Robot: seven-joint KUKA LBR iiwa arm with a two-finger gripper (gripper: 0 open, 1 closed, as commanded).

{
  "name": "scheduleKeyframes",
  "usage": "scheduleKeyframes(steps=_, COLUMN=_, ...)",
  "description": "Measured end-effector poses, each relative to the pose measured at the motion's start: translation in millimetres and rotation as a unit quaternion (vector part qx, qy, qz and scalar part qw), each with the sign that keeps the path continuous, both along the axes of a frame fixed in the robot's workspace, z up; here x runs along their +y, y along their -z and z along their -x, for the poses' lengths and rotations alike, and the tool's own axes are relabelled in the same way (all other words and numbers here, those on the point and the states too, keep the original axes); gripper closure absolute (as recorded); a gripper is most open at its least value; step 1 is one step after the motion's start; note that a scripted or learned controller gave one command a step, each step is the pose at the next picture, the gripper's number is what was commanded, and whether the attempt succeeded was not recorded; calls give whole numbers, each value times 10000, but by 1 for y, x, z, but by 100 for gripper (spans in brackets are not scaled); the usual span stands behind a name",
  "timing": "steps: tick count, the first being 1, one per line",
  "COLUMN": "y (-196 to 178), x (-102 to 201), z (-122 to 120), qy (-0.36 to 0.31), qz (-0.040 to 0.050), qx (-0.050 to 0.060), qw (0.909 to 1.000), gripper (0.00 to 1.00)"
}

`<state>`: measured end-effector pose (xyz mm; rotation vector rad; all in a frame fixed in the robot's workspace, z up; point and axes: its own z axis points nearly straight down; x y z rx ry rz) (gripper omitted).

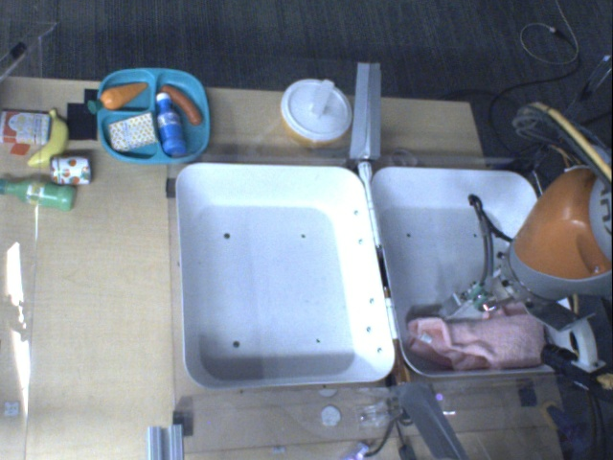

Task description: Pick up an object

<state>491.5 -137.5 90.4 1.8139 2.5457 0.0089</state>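
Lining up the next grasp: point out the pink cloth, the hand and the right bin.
pink cloth (476,341): camera view, middle of the crumpled fabric.
hand (476,300): camera view, at its tip above the cloth.
right bin (431,220): camera view, bare white floor.

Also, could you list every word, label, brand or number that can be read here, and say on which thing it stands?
None can be read.
Red and white box: its print is too blurred to read.
Small can: its patterned label is too small to read.
Blue bottle in the blue tray: its label is too blurred to read.
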Motion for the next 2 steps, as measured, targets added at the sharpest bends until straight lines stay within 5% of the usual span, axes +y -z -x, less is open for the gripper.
scheduleKeyframes(steps=1, y=1, x=-21, z=-65, qy=807, qz=-19, qx=15, qw=9967, gripper=0)
scheduleKeyframes(steps=2, y=1, x=-63, z=-17, qy=533, qz=-11, qx=18, qw=9986, gripper=0)
